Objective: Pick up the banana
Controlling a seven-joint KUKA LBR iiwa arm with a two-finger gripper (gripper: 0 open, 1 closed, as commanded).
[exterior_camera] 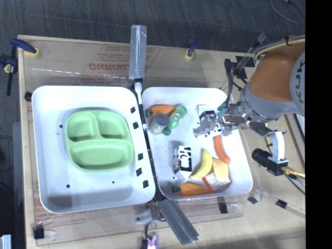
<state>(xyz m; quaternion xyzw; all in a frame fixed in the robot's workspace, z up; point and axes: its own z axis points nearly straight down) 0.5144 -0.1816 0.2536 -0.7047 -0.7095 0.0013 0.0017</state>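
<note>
Single fixed overhead camera, slanted down, both bins (93, 95) framed.

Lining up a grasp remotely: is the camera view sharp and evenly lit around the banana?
Camera view: even, soft lighting; the curved yellow banana is distinct in the shallow white right bin, without glare. The image is slightly soft overall; the grey metal pincer looks blurred, its shape hard to read. Faint shadows gather in the bin corners.
</note>
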